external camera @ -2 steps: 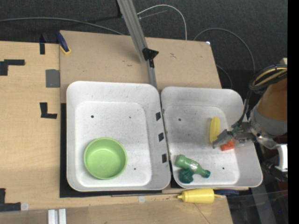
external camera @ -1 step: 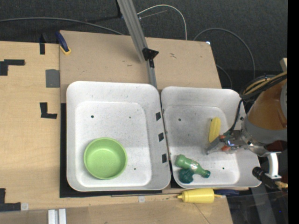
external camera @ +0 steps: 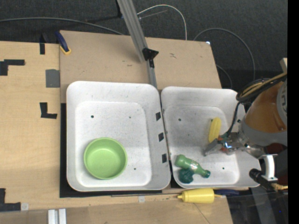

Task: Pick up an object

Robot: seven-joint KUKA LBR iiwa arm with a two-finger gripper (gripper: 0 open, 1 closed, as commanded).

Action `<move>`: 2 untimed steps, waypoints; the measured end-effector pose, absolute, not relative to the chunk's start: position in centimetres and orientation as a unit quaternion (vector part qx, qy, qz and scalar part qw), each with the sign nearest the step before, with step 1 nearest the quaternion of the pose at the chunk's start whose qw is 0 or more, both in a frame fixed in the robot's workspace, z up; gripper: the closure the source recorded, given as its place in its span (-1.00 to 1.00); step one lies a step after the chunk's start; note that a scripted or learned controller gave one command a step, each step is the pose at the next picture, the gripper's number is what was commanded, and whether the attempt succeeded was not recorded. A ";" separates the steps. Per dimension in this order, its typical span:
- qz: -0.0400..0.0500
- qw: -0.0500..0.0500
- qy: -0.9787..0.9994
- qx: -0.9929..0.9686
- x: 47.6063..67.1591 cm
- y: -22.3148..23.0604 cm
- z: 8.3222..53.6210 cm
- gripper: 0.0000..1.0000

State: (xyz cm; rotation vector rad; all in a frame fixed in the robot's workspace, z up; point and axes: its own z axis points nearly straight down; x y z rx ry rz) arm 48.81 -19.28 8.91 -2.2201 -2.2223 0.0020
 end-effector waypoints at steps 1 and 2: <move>0.001 0.001 -0.708 -0.706 48.8 -19.2 9.9 1.00; -0.001 -0.002 -0.708 -0.706 49.8 -19.1 15.7 1.00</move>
